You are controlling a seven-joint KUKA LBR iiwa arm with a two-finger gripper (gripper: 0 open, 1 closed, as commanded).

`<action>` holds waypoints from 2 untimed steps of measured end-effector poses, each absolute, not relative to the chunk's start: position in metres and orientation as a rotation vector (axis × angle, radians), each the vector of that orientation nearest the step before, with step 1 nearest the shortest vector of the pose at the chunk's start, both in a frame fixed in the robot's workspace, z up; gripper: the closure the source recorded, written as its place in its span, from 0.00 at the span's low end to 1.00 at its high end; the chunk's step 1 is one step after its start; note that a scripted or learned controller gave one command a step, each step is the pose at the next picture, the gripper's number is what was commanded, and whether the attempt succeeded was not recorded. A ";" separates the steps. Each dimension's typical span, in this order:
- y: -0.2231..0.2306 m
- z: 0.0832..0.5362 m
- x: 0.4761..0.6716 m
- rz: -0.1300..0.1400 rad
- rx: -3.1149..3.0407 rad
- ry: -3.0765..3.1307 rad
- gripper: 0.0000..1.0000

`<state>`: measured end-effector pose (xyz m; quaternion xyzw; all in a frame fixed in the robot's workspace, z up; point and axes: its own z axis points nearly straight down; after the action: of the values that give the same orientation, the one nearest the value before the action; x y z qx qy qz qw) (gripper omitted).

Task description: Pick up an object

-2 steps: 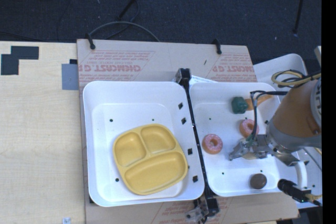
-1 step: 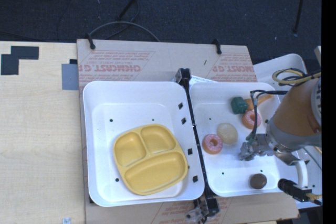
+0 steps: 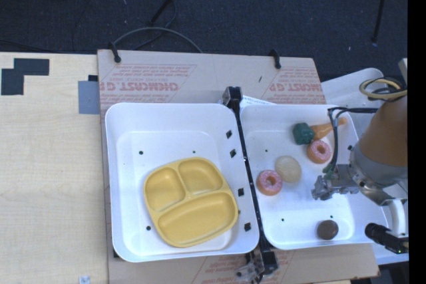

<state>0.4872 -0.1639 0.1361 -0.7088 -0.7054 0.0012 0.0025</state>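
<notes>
Where the bench meets the camera's slanted gaze, two shallow white bins sit side by side on a brown cardboard sheet [image 3: 200, 76]. Printed on that sheet, upside down from this angle, are red letters that appear to read "CHEMCRZT G.P", once behind each bin; the small print is too blurred to make out.

The left bin [image 3: 126, 163] holds one thing: a yellow divided tray [image 3: 191, 199] with three compartments, lying flat and slightly turned.

The right bin [image 3: 279, 236] holds five loose objects. There are two pink frosted doughnuts: one doughnut [image 3: 269, 181] near the divider, the other doughnut [image 3: 319, 151] toward the far right. Between them lies one pale round biscuit [image 3: 289, 168], just beside the near doughnut. One green and orange toy [image 3: 310, 132], perhaps a carrot, rests near the back wall. One dark brown round piece [image 3: 327, 229] sits near the front edge, well apart from the rest.

The gripper [image 3: 324, 188] hangs low over the right bin, between the far doughnut and the brown piece, touching neither as far as can be judged. Whether it is released or clenched, I cannot tell; its tip is a dark tangle at this size. The grey arm [image 3: 383, 143] with its orange band reaches in from the right.
</notes>
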 end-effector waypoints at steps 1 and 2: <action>-0.171 0.177 0.490 0.003 -2.219 -2.218 1.00; -0.182 0.226 0.487 0.003 -2.220 -2.220 1.00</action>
<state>0.4872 -0.1824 0.2263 -0.7072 -0.7070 0.0010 0.0011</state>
